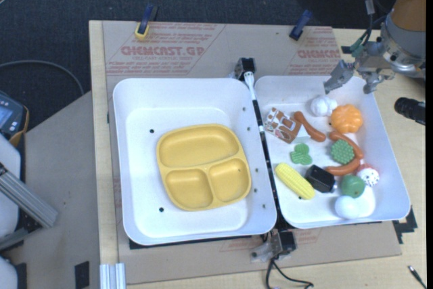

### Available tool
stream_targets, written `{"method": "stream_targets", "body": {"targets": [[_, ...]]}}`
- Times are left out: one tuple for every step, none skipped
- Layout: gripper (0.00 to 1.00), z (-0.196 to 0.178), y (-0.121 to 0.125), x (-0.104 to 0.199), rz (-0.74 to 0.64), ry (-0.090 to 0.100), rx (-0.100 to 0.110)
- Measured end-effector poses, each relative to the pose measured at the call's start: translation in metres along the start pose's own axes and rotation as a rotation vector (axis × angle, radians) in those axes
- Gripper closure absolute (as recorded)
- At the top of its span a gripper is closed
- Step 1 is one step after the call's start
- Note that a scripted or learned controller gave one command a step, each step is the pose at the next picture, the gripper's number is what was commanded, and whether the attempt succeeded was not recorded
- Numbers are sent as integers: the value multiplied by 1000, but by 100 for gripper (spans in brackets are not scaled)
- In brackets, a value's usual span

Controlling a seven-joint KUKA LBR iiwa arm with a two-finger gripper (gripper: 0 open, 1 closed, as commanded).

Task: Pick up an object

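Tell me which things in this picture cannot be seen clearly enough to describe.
- Arm: cut off by the top right edge of the camera view.
- Claw: blurred, so whether it is open or shut cannot be told.
- Black block: partly covered by the corn and other toys; its kind is unclear.
- White ball: the green toy overlaps it.
- Brown-white toy: too small to identify.

grey arm (404, 44) — orange band, cables

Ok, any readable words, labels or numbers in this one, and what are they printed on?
"CHEMCAST GP", red print on the brown sheet under the bins, at far left.
The same red print repeats at far right, cut off by the right bin.
Smaller red lines beneath: too blurred to read.
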State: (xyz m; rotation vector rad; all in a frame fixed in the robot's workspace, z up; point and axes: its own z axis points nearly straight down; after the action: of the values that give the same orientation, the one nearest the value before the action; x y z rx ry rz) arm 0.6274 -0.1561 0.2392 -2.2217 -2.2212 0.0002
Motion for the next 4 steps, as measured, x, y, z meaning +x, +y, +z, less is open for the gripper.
{"method": "stream_targets", "body": {"targets": [[0, 63, -4, -3, 0, 1, 7], [0, 125, -1, 2, -2, 2, 7], [0, 156, -1, 4, -1, 2, 4], [100, 143, 0, 3, -1, 0, -1]]}}
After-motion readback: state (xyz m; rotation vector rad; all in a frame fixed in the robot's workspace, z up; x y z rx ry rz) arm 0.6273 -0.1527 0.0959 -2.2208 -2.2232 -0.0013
